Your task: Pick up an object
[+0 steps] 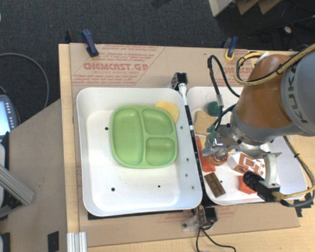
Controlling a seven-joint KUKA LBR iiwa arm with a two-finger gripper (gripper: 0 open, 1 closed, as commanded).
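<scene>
Your gripper (216,147) hangs low over the right bin (199,94) at centre-right of the frame, above an orange item (206,155); whether it is released or clenched I cannot tell. Settle squarely on one object, such as the brown bar (214,184) just below, and stay clear of the bin wall.

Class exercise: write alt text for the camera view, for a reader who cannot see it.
A grey and orange robot arm reaches down into the right white bin, among small items including a brown bar. The left white bin holds a green divided plate, with a yellow piece at its corner.
</scene>
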